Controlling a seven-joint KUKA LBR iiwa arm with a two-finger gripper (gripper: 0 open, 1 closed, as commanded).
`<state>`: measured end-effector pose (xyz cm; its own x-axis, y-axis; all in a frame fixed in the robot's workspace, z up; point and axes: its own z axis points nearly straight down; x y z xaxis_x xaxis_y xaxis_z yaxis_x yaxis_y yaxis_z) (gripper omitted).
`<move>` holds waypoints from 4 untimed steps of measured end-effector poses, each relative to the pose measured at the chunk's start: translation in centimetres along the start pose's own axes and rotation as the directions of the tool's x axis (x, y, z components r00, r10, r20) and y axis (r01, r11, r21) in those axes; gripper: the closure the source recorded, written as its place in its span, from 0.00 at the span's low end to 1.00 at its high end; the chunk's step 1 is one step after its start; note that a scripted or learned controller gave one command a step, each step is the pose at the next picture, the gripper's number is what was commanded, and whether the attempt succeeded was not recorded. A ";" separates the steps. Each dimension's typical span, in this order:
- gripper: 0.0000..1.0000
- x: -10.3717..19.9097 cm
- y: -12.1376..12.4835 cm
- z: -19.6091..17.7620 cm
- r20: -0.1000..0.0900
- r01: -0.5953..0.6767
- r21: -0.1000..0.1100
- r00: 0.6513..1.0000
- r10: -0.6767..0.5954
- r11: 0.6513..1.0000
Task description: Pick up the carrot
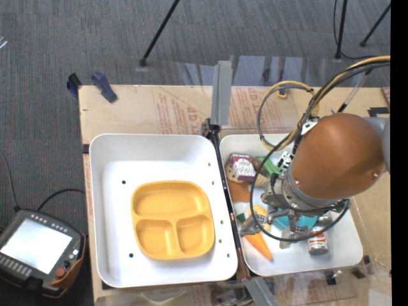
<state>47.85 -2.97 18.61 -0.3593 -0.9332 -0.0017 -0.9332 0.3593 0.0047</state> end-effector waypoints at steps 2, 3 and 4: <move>0.00 -0.6 0.5 0.0 0.001 0.319 0.001 0.948 -0.319 0.948; 0.00 -0.6 0.5 0.0 0.001 0.319 0.001 0.948 -0.319 0.948; 0.00 0.3 0.2 0.0 0.001 0.436 0.001 0.900 -0.436 0.900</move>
